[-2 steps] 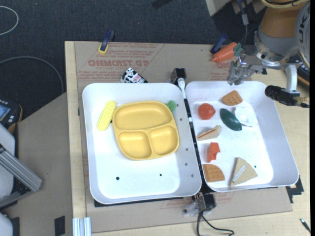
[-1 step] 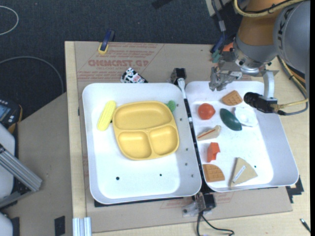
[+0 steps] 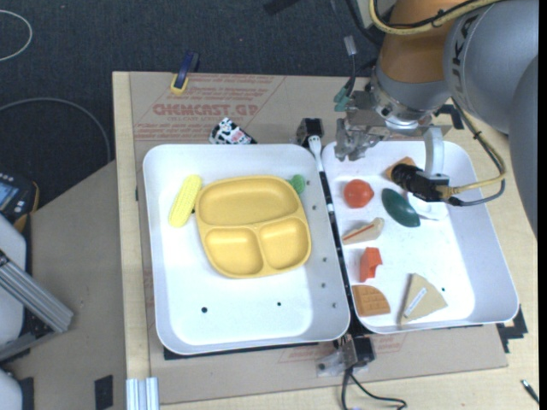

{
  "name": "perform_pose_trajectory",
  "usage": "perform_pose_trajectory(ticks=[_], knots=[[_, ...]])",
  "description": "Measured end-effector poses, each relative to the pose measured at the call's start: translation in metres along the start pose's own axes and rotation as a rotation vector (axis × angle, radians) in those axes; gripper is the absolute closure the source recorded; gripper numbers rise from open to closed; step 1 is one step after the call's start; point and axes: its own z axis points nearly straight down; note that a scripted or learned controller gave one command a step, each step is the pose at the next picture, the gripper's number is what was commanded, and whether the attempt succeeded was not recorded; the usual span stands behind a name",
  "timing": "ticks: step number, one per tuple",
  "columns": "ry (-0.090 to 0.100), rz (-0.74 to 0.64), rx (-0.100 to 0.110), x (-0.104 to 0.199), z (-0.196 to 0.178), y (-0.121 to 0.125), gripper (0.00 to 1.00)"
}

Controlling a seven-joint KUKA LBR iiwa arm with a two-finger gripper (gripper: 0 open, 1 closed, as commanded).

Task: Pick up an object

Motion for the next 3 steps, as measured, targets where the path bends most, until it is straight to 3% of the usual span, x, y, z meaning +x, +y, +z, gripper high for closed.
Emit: perform_pose_trajectory(ticks=[2,3], knots=[[-0.001,0.002,0.001,0.088,0.014,-0.011,1.0],[-0.004,0.009,-0.003,0.067,0.011,-0.007,1.0]])
